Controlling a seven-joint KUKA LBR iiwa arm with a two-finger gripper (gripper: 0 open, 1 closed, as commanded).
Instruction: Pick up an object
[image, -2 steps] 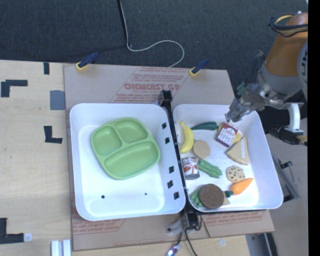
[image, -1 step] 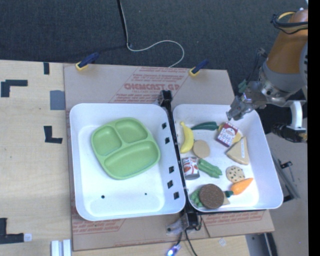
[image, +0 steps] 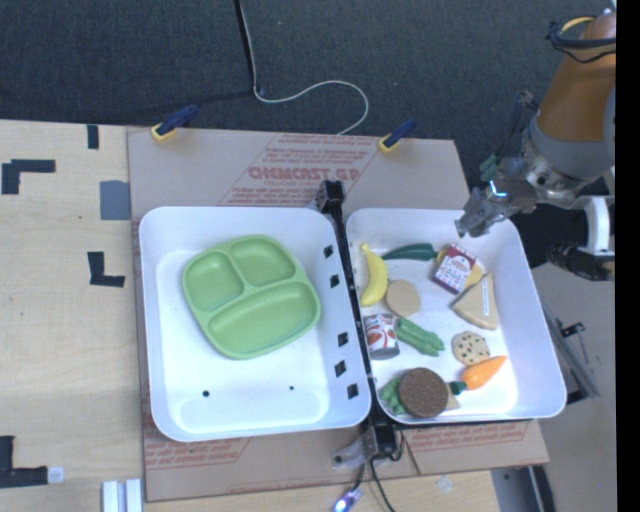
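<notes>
The grey arm (image: 575, 110) is reaching in from three o'clock, and its end effector (image: 478, 222) is hanging over the one o'clock corner of the right bin (image: 535, 300); whether it is open or closed cannot be told from here, and nothing is showing in its grip. Just at its seven o'clock a small red carton (image: 453, 269) is lying in the bin, with a pale wedge of cheese (image: 479, 303) touching it at five o'clock. Toward nine o'clock a banana (image: 373, 275) is lying by the divider, beside a tan disc (image: 403, 298), a green bean (image: 408, 252) and a small can (image: 381, 335). At six o'clock a burger (image: 422, 392), a cookie (image: 468, 347) and a carrot (image: 483, 372) are sitting near each other. The left bin (image: 170, 330) is bearing a green divided plate (image: 251, 294). Both bins are resting on the table (image: 60, 330).
</notes>
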